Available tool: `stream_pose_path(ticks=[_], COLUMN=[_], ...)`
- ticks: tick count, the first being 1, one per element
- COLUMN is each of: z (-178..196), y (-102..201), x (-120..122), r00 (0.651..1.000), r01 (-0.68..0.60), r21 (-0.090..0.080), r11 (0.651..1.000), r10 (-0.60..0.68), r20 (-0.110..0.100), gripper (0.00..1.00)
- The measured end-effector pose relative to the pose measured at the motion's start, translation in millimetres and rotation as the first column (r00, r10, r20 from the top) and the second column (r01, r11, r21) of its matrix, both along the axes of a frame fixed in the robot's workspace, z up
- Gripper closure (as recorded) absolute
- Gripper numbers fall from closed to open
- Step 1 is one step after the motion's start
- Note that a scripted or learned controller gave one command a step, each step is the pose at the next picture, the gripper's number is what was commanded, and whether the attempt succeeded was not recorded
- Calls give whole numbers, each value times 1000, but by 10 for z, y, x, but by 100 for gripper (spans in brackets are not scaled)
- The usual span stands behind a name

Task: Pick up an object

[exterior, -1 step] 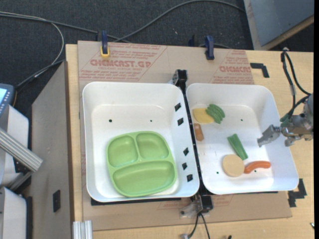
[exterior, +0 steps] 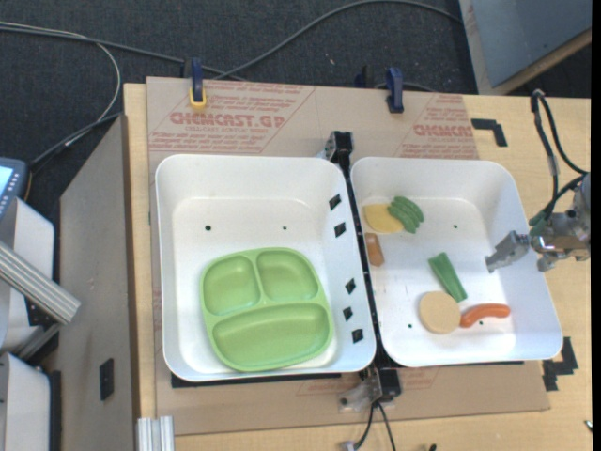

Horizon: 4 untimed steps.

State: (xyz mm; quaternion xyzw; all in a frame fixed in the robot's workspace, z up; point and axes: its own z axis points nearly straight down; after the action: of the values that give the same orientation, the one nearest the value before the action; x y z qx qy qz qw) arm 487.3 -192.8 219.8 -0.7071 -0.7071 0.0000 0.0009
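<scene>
- The left bin [exterior: 178, 252] holds a green divided tray [exterior: 268, 306] toward its near side.
- In the right bin [exterior: 488, 181], a yellow piece [exterior: 379, 218] touches a leafy green piece [exterior: 407, 212]; a small brown piece [exterior: 375, 250] lies against the left wall.
- Nearer the middle lie a green pod [exterior: 447, 277], a tan disc [exterior: 437, 312] and a red-orange piece [exterior: 485, 315], the last two touching.
- The gripper [exterior: 526, 245] hangs over the right bin's right edge; whether its jaws are apart or together cannot be told.

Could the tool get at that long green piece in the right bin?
Probably yes. The tool hangs at the right bin's right edge, and the green piece lies bare on the floor with nothing over it.
</scene>
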Motion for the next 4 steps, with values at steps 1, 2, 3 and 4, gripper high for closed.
stream_pose_path(ticks=[1,2,3,4], z=[-617,-1187,-1345,-1232], y=[-52,-142,-140,-140], x=[-4,-6,-2,8], r00=[1000,1000,1000,1000], r01=[1,1,1,1], r21=[2,2,1,0], r11=[1000,1000,1000,1000], r10=[-1,-1,-1,-1], r20=[-6,-4,0,3], gripper=[0,0,0,100])
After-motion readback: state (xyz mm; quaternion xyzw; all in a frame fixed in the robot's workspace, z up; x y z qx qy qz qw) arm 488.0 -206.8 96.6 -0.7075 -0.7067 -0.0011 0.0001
